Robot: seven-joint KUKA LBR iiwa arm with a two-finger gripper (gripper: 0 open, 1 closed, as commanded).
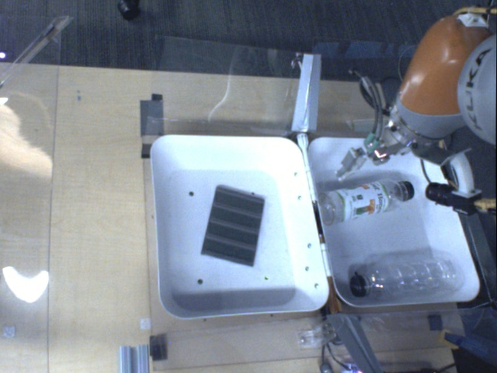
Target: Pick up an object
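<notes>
My gripper hangs over the far left part of the right bin, just above and behind a small clear bottle. That bottle lies on its side, with a printed label and a dark cap pointing right. A larger clear ribbed bottle with a black cap at its left end lies along the bin's near wall. In the left bin a dark grey ribbed rectangular block lies flat near the middle. Nothing shows in the gripper.
The two bins meet at a narrow divider. A metal bracket stands behind the bins at their junction. Pale wooden bench stretches to the left of the bins.
</notes>
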